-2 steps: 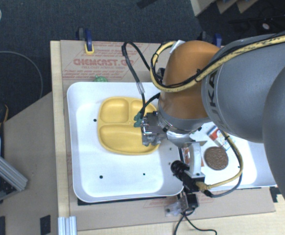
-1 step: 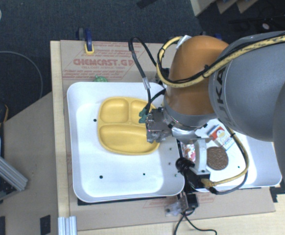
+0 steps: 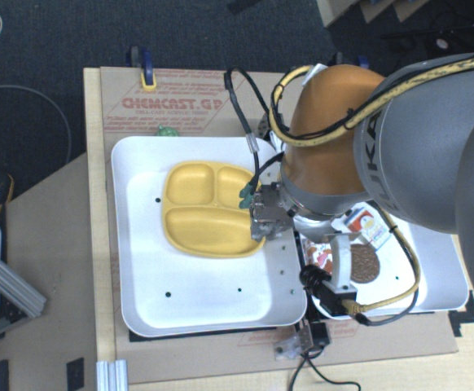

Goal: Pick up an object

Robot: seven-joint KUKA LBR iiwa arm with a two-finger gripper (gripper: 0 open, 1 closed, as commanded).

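Note:
A yellow divided plate (image 3: 206, 208) lies in the left white bin (image 3: 196, 300), toward its back right part. The arm's orange band (image 3: 335, 129) and grey wrist hang over the seam between the two bins. My gripper (image 3: 261, 218) is low at the plate's right edge, mostly hidden under the wrist. A flat packet with red, white and brown print (image 3: 361, 251) lies in the right bin (image 3: 441, 292), partly covered by the arm.
Black and yellow cables (image 3: 245, 104) loop from the wrist over the bins' back. A small green object (image 3: 167, 131) sits on the cardboard behind the left bin. Blue clamps hold the board's far edge.

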